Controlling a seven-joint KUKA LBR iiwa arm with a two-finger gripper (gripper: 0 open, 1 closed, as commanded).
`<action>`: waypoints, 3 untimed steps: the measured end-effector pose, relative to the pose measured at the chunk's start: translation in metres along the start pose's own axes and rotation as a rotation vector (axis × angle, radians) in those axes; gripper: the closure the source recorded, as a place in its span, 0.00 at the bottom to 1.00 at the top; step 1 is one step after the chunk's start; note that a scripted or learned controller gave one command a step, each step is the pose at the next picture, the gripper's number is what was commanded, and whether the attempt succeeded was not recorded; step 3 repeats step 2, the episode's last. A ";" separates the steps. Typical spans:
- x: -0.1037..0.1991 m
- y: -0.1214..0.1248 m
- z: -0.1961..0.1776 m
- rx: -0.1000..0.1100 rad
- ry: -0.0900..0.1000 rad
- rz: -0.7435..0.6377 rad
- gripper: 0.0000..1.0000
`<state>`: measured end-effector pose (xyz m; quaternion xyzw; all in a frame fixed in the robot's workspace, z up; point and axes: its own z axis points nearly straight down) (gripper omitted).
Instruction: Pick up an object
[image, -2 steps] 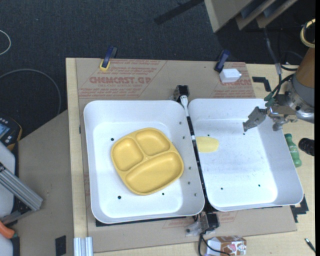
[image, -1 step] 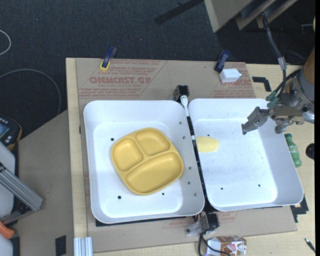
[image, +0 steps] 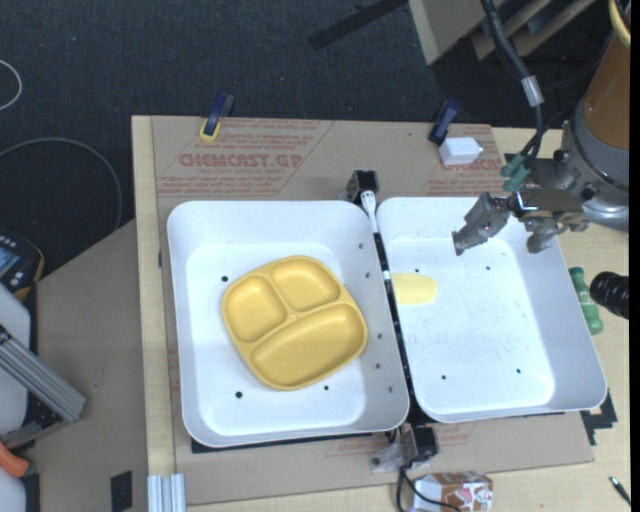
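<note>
A small flat yellow piece (image: 414, 289) lies in the right bin (image: 500, 390), against its left wall. In the left bin (image: 195, 330) sits a yellow divided plate (image: 293, 320) with three compartments, near the middle. My gripper (image: 506, 235) hovers over the back of the right bin, up and to the right of the yellow piece and clear of it. Its fingers (image: 472, 232) stand apart, open, with nothing between them.
Both bins rest on a cardboard sheet (image: 300, 155). Clamps hold the divider between the bins at the back (image: 362, 186) and front (image: 415, 440). A white block (image: 460, 151) sits behind the right bin, and a green item (image: 587, 305) lies along that bin's right rim.
</note>
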<state>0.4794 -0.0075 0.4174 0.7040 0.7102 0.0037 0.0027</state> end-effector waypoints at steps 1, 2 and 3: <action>-0.004 0.001 -0.007 0.004 -0.002 0.007 1.00; 0.103 0.009 0.036 0.015 0.000 -0.002 1.00; 0.103 0.009 0.036 0.015 0.000 -0.002 1.00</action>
